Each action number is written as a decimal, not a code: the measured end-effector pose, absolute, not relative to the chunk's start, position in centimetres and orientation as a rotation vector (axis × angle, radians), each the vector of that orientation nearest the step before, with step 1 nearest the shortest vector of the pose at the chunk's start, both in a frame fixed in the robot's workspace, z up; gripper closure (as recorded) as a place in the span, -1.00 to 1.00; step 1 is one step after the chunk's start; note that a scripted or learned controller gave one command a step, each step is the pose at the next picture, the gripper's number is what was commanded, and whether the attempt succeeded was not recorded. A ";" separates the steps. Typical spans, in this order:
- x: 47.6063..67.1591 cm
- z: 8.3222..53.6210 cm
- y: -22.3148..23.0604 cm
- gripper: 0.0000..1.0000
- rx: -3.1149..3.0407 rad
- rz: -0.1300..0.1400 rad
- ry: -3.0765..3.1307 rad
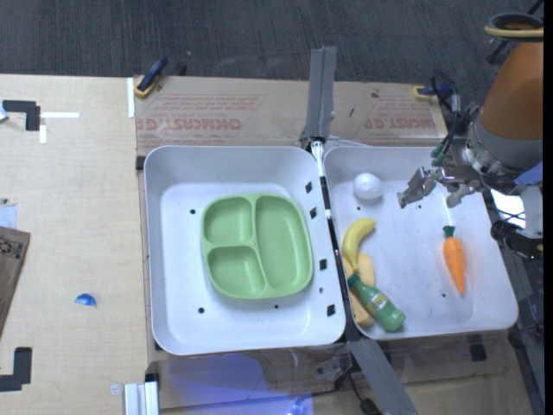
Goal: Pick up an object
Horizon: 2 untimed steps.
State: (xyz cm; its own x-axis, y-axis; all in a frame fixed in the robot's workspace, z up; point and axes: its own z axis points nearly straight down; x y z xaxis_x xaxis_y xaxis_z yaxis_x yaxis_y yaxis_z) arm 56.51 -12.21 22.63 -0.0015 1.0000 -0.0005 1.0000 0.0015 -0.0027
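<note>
Green bottle [378,305] sits nearest you, lower middle of the right bin [484,314], lying tilted with its cap toward upper left. It rests against a pale yellowish item [364,275] I can't identify, and just above that is a banana [355,237], curved, near the bin's left wall.

Rest of the right bin: white ball [368,185] at upper left of that bin, well apart from the banana. Toy carrot [454,263] on the right side, green top pointing up-frame, lying flat with clear floor around it, nothing touching.

Gripper [437,190] is at upper right of the frame, over the upper part of the right bin, between the ball and the carrot top. Fingers [413,192] look spread apart with nothing between them. You've got the carrot just below and right of it, ball to its left. Nothing lifted; all objects are on the bin floor.

Left bin [164,258] holds a green divided plate [257,245], three compartments, roughly centred.

Outside the bins, you can see a small blue piece [85,300] on the wooden bench [69,214] at left of frame, and brown cardboard [225,115] behind the bins at top.
</note>
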 end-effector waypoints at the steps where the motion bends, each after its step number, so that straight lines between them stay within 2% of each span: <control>1: 56.1 24.4 -13.5 -1.00 -2.234 0.001 -2.209; 2: 55.9 30.0 -13.3 -1.00 -2.227 0.002 -2.217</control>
State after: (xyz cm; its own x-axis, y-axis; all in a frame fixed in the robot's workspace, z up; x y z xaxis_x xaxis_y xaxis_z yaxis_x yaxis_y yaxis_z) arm 55.93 -13.33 29.95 0.0046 1.0000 -0.0015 1.0000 -0.0046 -0.0005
